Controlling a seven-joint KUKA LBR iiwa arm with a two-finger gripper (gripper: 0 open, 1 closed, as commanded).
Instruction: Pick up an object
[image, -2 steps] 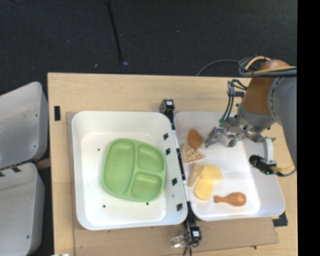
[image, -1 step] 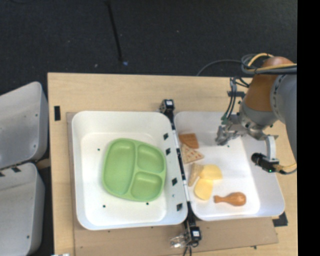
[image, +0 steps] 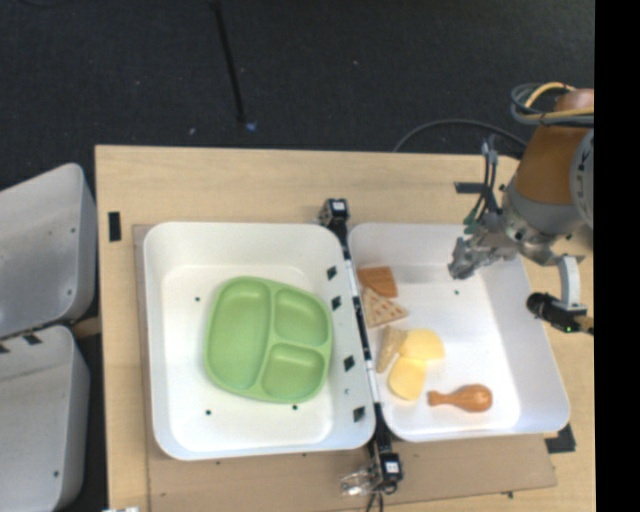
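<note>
Two shallow white bins are sitting side by side on the wooden bench (image: 120, 300).

Left bin (image: 160, 400): a green divided tray (image: 268, 340) is lying flat near the middle, three compartments showing, one long on its left and two smaller on its right.

Right bin (image: 520, 380): all the food items are lying in the half toward the shared wall between the bins.
- An orange-brown flat piece (image: 378, 281) is lying close to the shared wall, toward the far edge.
- A tan triangular cracker-like piece (image: 383, 310) is sitting just below it, touching or nearly touching it.
- A pale beige strip (image: 388, 349) is lying along the shared wall, tucked against the yellow pieces.
- Two yellow rounded pieces are lying together near mid-bin: the upper one (image: 422, 346) and the lower one (image: 406, 379), touching each other.
- A brown drumstick-shaped item (image: 464, 398) is lying on its side near the bin's near edge, thin end pointing toward the yellow pieces.

Arm: it is reaching in from the right, orange band visible near the bench's far right corner. The gripper (image: 466, 258) is hanging over the far part of the right bin, toward its right side, well apart from every food item. Nothing is showing between the fingers. Whether the tool is wide or narrow I cannot tell; the tips are too dark and small.
</note>
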